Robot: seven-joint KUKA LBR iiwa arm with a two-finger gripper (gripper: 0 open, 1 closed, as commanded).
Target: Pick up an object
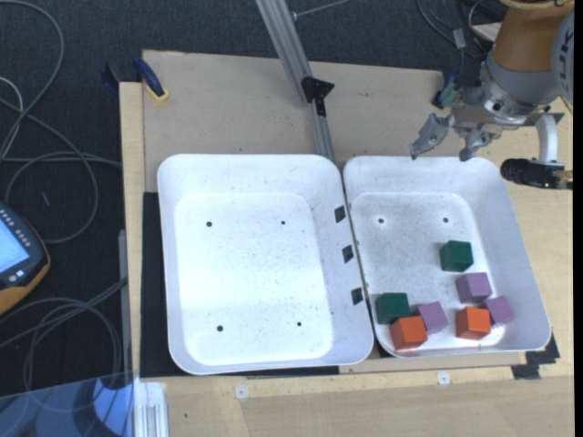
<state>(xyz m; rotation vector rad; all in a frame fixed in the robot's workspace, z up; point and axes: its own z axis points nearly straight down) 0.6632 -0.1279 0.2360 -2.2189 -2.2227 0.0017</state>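
Camera view shows the end effector [447, 144] open and holding nothing, poised above the right bin's [520, 209] far rim, probably staged for descent; the nearest candidate, a green cube [456, 256], sits mid-bin, others clustered at the near edge

Wooden bench [237, 98], two white bins [178, 244] [519, 244] side by side

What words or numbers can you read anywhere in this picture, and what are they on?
None can be read.
The handheld screen at the left edge glows blue, but anything on it is too blurred to read.
The blocks, like the green block, and the two bins carry no writing.
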